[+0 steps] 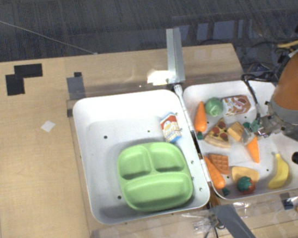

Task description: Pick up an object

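My gripper (pixel 255 126) reaches in from the right and hangs low over the right bin (pixel 296 184). Its tip is beside a tan bread piece (pixel 236 130) and just above a small orange carrot (pixel 253 150). Left of it lies a pizza slice (pixel 219 133). Further back are a green apple (pixel 213 106), a packaged steak (pixel 236 105) and a longer carrot (pixel 200 116). Toward the front lie a waffle (pixel 218 161), a cheese wedge (pixel 244 172), a red tomato (pixel 245 184) and a banana (pixel 278 172). Nothing is visibly held.
The left bin (pixel 95 145) holds a green divided plate (pixel 154 176) and a small snack carton (pixel 170 127) near its right wall. A metal post (pixel 175 57) stands behind the divider between the bins. Cables lie at the bench's right.
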Robot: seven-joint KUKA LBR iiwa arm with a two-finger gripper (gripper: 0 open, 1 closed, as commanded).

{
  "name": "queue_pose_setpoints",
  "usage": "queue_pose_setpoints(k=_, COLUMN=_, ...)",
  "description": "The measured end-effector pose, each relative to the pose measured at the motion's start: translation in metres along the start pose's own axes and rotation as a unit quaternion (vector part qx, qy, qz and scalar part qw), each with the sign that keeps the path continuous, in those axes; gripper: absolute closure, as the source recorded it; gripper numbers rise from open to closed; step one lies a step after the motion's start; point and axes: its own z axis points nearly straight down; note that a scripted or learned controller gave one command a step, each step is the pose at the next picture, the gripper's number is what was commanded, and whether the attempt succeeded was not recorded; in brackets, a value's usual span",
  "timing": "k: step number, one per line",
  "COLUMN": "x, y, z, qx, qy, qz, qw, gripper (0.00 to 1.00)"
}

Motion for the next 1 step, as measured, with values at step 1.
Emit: queue_pose_setpoints(k=1, x=0.0464, y=0.0252, z=-0.1073, qx=0.007, qy=0.003, qz=-0.016, qw=0.9998, gripper=1.0)
